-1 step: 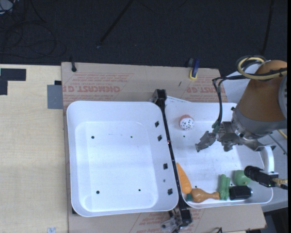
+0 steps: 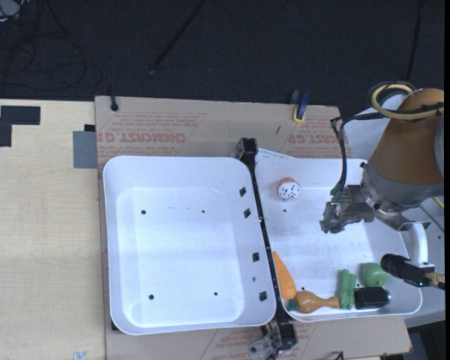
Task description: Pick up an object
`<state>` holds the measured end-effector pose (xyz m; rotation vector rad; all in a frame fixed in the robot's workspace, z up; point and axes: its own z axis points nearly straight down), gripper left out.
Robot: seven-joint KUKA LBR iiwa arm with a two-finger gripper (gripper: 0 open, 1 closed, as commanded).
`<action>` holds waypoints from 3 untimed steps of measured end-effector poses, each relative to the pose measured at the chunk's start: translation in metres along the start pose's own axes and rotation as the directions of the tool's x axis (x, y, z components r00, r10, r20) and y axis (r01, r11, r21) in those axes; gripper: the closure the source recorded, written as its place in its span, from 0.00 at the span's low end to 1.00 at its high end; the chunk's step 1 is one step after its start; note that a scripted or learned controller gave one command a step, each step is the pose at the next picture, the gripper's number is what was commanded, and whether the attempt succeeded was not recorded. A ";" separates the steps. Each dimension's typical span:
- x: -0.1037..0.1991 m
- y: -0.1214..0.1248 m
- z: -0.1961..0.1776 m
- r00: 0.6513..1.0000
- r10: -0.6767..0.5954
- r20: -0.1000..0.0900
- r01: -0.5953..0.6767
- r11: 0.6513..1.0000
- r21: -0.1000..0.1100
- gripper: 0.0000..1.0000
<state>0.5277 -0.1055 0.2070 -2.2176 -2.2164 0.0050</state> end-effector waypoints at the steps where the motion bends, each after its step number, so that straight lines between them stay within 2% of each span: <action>1: -0.005 -0.030 0.097 1.000 0.000 0.000 0.000 1.000 0.005 1.00; 2: 0.051 -0.052 -0.006 1.000 -0.006 0.000 0.006 1.000 -0.010 1.00; 3: 0.142 -0.052 -0.018 1.000 -0.008 0.000 0.008 1.000 -0.004 1.00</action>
